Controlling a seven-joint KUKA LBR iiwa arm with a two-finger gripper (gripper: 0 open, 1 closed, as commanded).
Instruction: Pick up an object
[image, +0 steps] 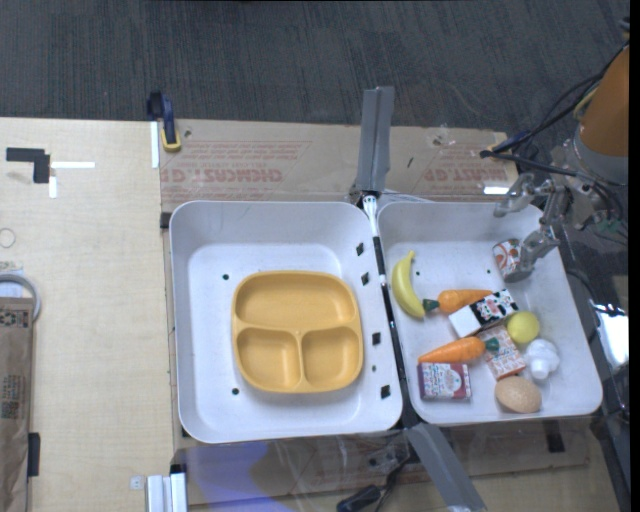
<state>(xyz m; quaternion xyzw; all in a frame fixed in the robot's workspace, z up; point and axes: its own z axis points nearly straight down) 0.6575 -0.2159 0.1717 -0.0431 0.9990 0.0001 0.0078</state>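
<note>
At the near edge, a clear plastic sheet (300, 470) and a grey bar (445, 475) lie just below the two bins. On the far left the pale wooden tabletop (90, 330) bears a brown paper bag (15, 400) at its edge and black tape marks near the top. The left bin (190, 330) holds a yellow divided plate (297, 330) in its middle, with bare white floor all around it. A grey upright post (375, 140) stands at the seam between bins, in front of cardboard (300, 165) and dark floor beyond. The right bin (580, 400) is crowded in its near half: a banana (403, 285), two carrots (465, 298), a small red carton (444, 381), a lemon (523, 327), a white ball (542, 358) and an egg (518, 395) lie close together, leaving its far-left corner open. The tool (530, 225) hangs over the bin's far-right corner, fingers spread apart, just above a small red-and-white packet (508, 258).
</note>
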